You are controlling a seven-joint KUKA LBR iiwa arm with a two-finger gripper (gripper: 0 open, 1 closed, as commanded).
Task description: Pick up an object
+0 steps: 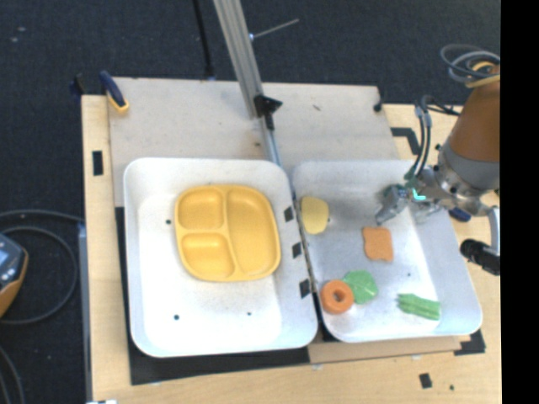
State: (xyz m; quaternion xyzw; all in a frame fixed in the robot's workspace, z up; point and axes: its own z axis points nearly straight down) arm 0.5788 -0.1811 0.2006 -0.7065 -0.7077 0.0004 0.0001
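Lowest in the frame, an orange ring [338, 296] touches a green lump [362, 285] in the right bin [354, 183], with a green pod [418, 306] toward the lower right. An orange block [378, 244] lies mid-bin, a yellow ball [314, 215] at its left wall. Over the bin's upper right, the pincer [397, 204] hangs released, grasping nothing. A yellow divided plate [227, 231] sits in the left bin [152, 310].

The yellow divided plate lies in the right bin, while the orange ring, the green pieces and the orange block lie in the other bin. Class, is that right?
Not quite. The camera view shows the yellow divided plate in the left bin, not the right. The orange ring, the green pieces and the orange block lie in the other bin, on the right.
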